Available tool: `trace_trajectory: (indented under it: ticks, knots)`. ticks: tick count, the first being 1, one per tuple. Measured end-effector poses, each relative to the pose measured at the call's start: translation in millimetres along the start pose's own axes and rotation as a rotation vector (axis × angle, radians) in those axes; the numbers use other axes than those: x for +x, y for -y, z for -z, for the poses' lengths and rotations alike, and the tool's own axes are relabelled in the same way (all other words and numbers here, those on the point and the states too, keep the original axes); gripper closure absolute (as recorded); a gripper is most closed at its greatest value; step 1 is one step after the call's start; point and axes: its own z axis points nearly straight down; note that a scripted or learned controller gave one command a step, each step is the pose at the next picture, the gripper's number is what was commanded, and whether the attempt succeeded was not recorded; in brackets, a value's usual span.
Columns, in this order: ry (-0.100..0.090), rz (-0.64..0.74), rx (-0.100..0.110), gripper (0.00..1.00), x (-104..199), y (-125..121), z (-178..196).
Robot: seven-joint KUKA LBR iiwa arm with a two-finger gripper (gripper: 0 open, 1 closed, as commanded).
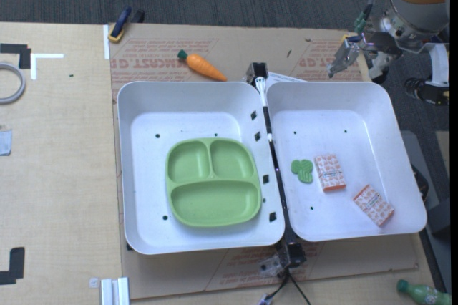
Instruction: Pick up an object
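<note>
Right bin (401,153) has the pickable stuff: two small boxes (330,172) and (373,205), plus a green bit (303,170) touching nothing much. Pincer (345,56) hangs past the bin's far rim; can't tell if it's apart. I'd drop straight onto the lone corner box.

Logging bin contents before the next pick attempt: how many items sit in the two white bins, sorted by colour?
Green: 2, the divided plate in the left bin and the small green piece in the right bin
Orange-and-white: 2, one packet and another packet, both in the right bin
Total: 4
</note>
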Motion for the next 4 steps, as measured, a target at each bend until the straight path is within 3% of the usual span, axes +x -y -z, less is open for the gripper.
trace_trajectory:
  ticks: [1,2,3,4]
  knots:
    - [-0.001,0.228,-0.001,0.0,-3,61,-155]
    - [-0.001,0.368,-0.002,0.0,4,111,-185]
    - [0.0,0.366,-0.004,1.0,4,110,-175]
    - [0.0,0.515,-0.003,1.0,68,165,-75]
